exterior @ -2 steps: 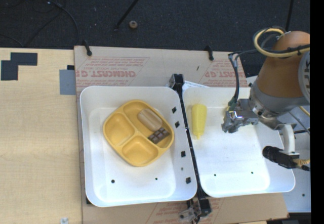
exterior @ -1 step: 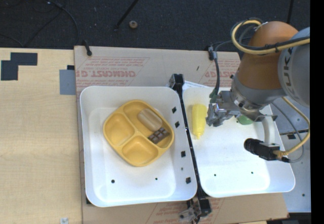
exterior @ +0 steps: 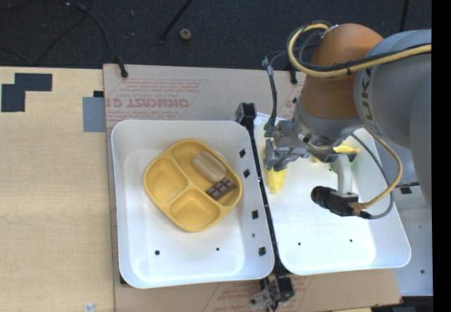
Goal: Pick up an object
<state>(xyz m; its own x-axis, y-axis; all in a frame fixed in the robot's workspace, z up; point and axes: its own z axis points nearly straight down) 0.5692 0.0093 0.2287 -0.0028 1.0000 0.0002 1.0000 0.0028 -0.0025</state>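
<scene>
Camera view, reading from the left: the left-hand shallow white plastic bin (exterior: 134,247) holds a yellow three-compartment plastic tray (exterior: 173,194) lying flat, with a tan rounded block (exterior: 207,164) in its far-right compartment and a small brown gridded piece (exterior: 220,189) on the divider at the tray's right edge, both well apart from the arm. Across the divide, in the right-hand white bin (exterior: 352,251), a small yellow object (exterior: 276,178) lies at the bin's left edge, just below the grey two-finger gripper (exterior: 280,156), which probably hangs there because this is the chosen target. Whether its fingers are released or clenched on it I cannot tell, since the wrist hides them.
</scene>
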